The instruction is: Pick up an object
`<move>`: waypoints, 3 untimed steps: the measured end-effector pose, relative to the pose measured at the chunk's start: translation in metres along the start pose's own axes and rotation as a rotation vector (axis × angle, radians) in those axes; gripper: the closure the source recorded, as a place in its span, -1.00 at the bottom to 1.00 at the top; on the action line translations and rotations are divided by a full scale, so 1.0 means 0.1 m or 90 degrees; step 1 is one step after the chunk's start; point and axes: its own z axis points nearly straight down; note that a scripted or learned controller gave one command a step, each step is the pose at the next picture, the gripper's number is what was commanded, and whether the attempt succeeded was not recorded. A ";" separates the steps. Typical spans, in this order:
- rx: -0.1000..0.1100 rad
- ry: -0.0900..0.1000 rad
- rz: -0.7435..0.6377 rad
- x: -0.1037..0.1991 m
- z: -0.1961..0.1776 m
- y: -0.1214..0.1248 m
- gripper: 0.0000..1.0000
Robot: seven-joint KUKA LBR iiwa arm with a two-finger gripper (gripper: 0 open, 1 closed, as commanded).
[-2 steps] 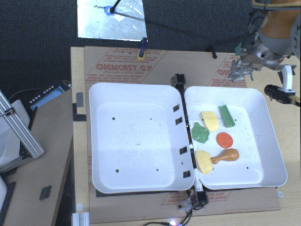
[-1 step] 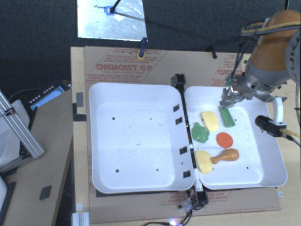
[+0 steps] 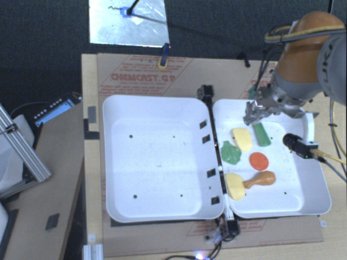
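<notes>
Scene from above the worktop (image 3: 90, 172), viewed at a slant. Two shallow white bins rest side by side on a cardboard sheet (image 3: 146, 76) printed in red. Small black tabs (image 3: 206, 140) line the rim they share.

The arm (image 3: 306, 47), grey with an orange band, reaches in from the right. Its gripper (image 3: 251, 116) hangs over the far part of the right bin (image 3: 303, 196), just beyond the things lying there. From this angle it cannot be told whether the gripper is released or clenched.

All the loose things lie in the right bin:
- A green stick (image 3: 262, 134) lies nearest the gripper, just below it, pointing roughly toward the near side.
- A pale yellow piece (image 3: 242, 138) lies just beside the stick, on its left.
- A green leaf-shaped piece (image 3: 231, 153) lies close to the shared rim, just beside the yellow piece's lower corner.
- An orange-red disc (image 3: 258, 160) lies flat near the middle of the bin, apart from the rest.
- A second yellow piece (image 3: 235, 186) lies toward the near side, with a tan club-shaped piece (image 3: 261, 179) meeting it. Whether these are one thing or two cannot be told.

The left bin (image 3: 157, 161) sits beside the right one. At the cardboard's far edge is a yellow and blue clamp (image 3: 162, 60), and beyond it a shiny square sheet (image 3: 127, 12) lies against the dark ground. An aluminium frame (image 3: 21, 150) stands at the far left.
</notes>
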 end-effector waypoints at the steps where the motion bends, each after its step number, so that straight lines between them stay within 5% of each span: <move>1: -0.011 -0.001 -0.002 0.22 -1.20 0.65 1.00; 3: -0.002 0.000 -0.001 0.81 -1.36 0.72 1.00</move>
